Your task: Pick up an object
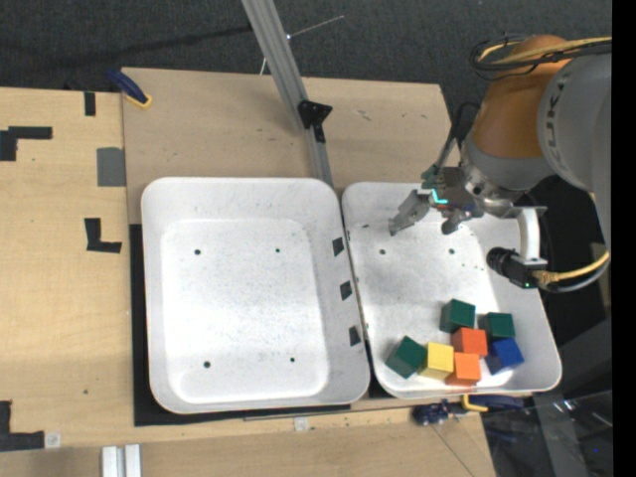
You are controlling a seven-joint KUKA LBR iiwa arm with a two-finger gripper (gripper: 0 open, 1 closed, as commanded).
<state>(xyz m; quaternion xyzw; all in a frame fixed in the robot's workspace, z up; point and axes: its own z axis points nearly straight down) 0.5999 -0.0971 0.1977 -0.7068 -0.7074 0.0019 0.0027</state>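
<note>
Blocks (459, 343) cluster in the right bin's (397, 266) near corner; our gripper (427, 215) hangs spread and empty, so we must reach and descend.

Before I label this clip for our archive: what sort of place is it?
Probably a robotics lab's pick-and-place bench: a grey and orange arm reaches over two white bins, and coloured blocks are clustered in the right bin.

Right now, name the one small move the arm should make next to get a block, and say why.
Probably swing the gripper toward the near end of the right bin and down over the block cluster. Its open fingers hang over bare bin floor at the far end with nothing between them, while every block sits bunched in the near corner.
</note>
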